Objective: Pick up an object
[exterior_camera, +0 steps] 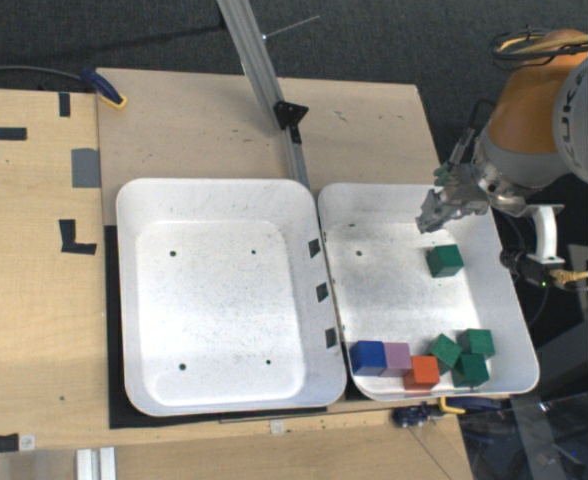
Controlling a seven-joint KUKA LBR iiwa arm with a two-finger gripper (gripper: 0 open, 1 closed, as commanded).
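Note:
A green cube (444,260) lies alone in the upper right part of the right bin (374,288). Along that bin's near edge sit a blue cube (368,356), a lilac cube (397,356), an orange cube (424,370) and three green blocks (466,354). My gripper (436,211) hangs over the right bin's far right area, just above and slightly left of the lone green cube. Nothing shows between its fingers.
The left bin (219,293) lies beside the right one. A slanted metal pole (259,58) with a black clamp (290,115) runs down to the gap between the bins. The arm's orange band (529,103) is at the right.

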